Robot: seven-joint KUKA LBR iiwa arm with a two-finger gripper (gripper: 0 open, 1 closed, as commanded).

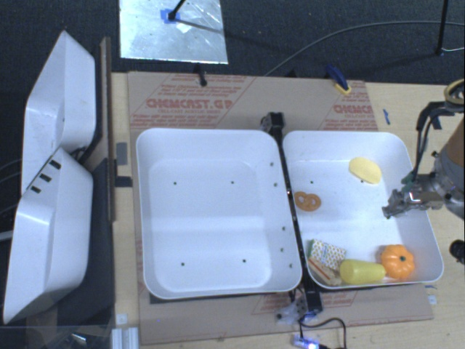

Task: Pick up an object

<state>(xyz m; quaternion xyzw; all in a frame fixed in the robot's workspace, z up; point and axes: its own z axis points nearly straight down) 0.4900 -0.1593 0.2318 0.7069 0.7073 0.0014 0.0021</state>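
So the gripper (396, 206) was sitting low over the right-hand bin (341, 147), close to its right wall, with the grey arm (443, 187) coming in from the right edge of the shot. Honestly I couldn't tell whether it was clenched or released; it was too small and dark at that angle, and I saw nothing caught in it.

Closest thing to it was the little orange pumpkin (397, 261), down in the near right corner of that same bin, below the gripper and clearly apart from it. Right beside the pumpkin on its left lay a yellow lemon-ish piece (362, 271), touching or nearly touching it. Left of that was a sandwich-looking toy (322, 270) pushed up against the bin's front wall, with a patterned cracker-type square (328, 254) just behind it.

Up toward the far side of the bin was a pale yellow chip-shaped thing (365, 170), above and left of the gripper, not touching anything. A small brown pretzel (307, 201) sat alone near the divider between the two bins.

The left-hand bin (211, 145) was next door, both bins resting on a cardboard sheet (218, 100) with red print on it. Beyond that, a shiny metal plate (171, 20) lay on the dark floor.
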